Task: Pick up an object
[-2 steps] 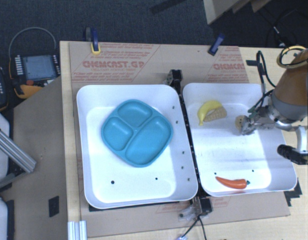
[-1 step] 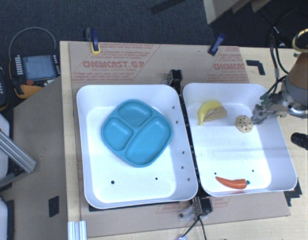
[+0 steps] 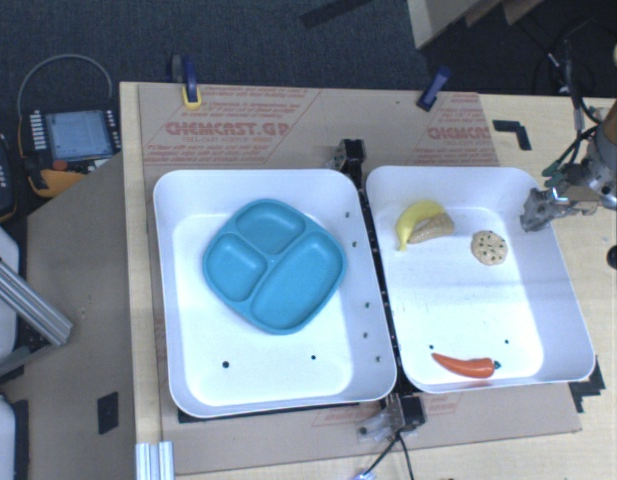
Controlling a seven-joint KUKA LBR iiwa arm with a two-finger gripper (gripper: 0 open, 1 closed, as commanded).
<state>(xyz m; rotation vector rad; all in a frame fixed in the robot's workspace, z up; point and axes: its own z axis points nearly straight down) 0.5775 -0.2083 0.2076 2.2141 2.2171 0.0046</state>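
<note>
- Your hand sits at the right edge of the right bin, near that bin's far right corner, hanging just over the rim.
- You cannot tell from this view whether it is spread or pressed together — it is small and partly cut off at the picture's edge, and nothing shows between its tips.
- Nearest to your hand is the cookie, a round speckled piece lying on the bin floor in the far right part, apart from the hand.
- Just beyond it toward the middle of the worktop lies the banana, yellow with a brownish end, close to the bin's far left corner and near the cookie without touching it.
- Along the near edge of the same bin you have the red chili pepper, lying flat, well apart from the other two.
- In the left bin a blue divided plate rests roughly at the centre, turned at a slant to the bin's edges.
- The two bins stand side by side on the cardboard-covered worktop, their inner rims almost touching.
</note>
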